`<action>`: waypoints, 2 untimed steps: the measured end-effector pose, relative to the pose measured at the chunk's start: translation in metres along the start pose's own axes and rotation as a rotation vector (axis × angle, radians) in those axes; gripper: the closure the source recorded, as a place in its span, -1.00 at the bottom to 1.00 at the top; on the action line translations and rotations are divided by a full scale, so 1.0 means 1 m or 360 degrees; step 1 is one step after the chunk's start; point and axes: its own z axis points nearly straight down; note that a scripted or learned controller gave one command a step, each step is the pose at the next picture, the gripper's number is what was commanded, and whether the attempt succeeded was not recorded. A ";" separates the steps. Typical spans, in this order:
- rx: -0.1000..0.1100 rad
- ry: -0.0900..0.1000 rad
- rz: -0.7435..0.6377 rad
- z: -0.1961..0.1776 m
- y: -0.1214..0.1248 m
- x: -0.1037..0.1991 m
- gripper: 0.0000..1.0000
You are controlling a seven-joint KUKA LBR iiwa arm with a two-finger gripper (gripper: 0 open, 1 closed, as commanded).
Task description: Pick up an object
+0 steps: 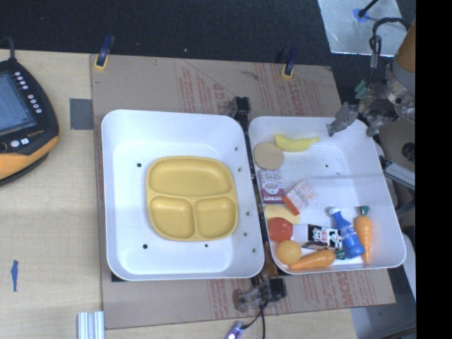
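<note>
White shallow left bin (120, 189) holding yellow three-compartment plastic tray (191, 197), white right bin (353, 161) with yellow banana (296, 143), orange carrots (364, 233), blue bottle (347, 233), on brown cardboard sheet (183, 83), grey gripper (357, 121) at far right rim, fingers apart, clamping nothing

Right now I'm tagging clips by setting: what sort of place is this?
Probably a robotics lab bench: two white bins on clamped cardboard, a teach pendant, and toy food like a banana.
</note>
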 end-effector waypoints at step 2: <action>-0.0005 -0.0005 -0.0002 0.147 0.028 0.078 -1.00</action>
